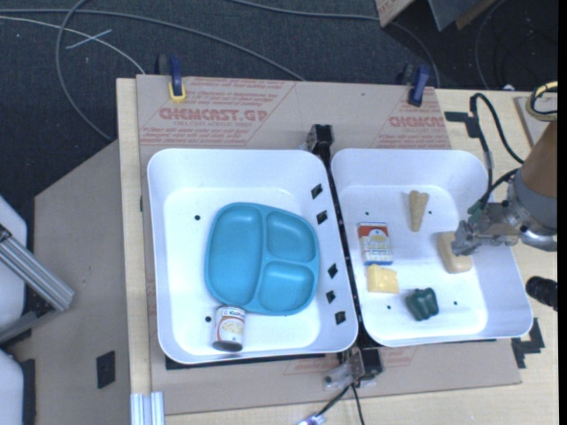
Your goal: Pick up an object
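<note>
- Left bin: a blue divided plate is laid in the middle, with a small can on its side just below the plate's lower edge.
- Right bin: a red-and-white carton, yellow block, green pepper and cone are spread apart (none touching).
- Gripper: positioned over a tan block at the bin's right side; finger state cannot be told.

Hand low, arm from right
</note>
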You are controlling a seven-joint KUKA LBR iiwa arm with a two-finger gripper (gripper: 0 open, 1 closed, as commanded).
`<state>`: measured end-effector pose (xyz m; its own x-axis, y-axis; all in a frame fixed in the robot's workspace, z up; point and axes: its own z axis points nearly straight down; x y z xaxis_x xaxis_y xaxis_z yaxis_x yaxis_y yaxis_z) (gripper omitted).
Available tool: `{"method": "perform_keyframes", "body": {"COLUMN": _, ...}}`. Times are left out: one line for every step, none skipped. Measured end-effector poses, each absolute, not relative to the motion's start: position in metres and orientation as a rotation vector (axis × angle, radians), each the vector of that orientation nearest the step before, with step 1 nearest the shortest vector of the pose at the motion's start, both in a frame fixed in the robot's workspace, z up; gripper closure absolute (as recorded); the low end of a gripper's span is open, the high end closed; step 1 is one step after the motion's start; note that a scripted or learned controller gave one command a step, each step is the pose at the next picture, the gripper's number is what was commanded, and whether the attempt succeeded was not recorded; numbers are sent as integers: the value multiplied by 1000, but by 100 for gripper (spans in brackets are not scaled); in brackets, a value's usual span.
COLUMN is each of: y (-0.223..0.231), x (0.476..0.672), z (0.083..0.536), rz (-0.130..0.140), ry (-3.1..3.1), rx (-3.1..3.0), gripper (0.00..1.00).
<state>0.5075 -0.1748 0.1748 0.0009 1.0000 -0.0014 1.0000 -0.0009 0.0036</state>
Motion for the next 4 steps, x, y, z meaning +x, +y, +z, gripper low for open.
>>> {"method": "perform_keyframes", "body": {"y": -175, "x": 509, "z": 229, "rz": 5, "ry": 2218, "rx": 2216, "gripper": 100}}
{"method": "perform_keyframes", "body": {"y": -117, "x": 500, "z": 227, "rz": 0, "ry": 2228, "rx": 2220, "gripper": 100}}
{"method": "perform_keyframes", "body": {"y": -73, "x": 500, "z": 222, "rz": 0, "ry": 2228, "rx": 2219, "gripper": 100}}
{"method": "perform_keyframes", "body": {"y": -22, "x": 509, "z": 217, "rz": 2, "ry": 2230, "rx": 2217, "gripper": 100}}
